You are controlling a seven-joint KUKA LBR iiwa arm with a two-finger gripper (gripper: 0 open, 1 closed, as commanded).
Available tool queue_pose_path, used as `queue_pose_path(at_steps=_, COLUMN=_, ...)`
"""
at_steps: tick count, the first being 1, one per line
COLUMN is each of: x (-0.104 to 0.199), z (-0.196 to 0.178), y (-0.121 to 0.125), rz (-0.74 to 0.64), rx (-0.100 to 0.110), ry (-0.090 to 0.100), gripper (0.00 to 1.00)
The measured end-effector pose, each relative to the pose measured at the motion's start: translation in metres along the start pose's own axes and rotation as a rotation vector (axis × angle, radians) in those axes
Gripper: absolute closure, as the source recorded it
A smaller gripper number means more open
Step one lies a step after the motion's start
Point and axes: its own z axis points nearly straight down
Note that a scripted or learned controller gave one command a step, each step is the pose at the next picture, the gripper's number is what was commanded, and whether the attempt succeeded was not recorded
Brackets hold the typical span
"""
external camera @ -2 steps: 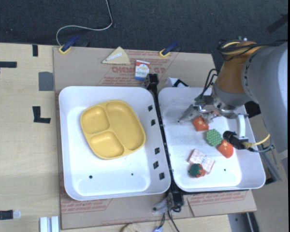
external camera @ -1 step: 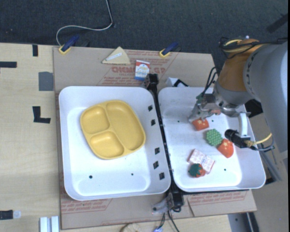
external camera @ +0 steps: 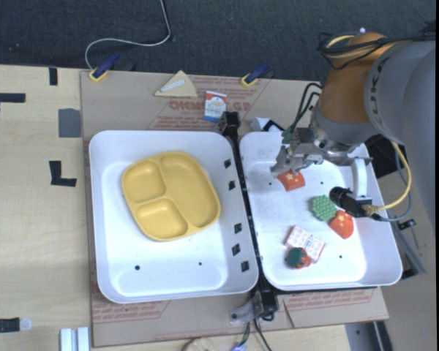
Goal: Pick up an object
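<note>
One orange block [external camera: 293, 180] lies just below the gripper [external camera: 288, 165].

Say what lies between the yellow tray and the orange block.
In the camera view: the bins' black divider and bare white bin floor separate yellow tray from orange block.

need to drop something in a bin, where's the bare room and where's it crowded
Left bin: bare floor along its near edge, below the yellow tray. Right bin: bare strip by the divider. Crowded on its right around the gripper, orange block, green piece and patterned card.
</note>
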Motion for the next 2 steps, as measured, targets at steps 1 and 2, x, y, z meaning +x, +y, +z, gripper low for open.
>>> queue_pose_path(at_steps=1, x=0.053, z=0.001, y=-0.008, rz=0.000, rx=0.002, ry=0.000, gripper=1.00)
queue_pose_path(at_steps=2, x=0.100, z=-0.010, y=-0.022, rz=0.000, rx=0.003, ry=0.000, gripper=1.00)
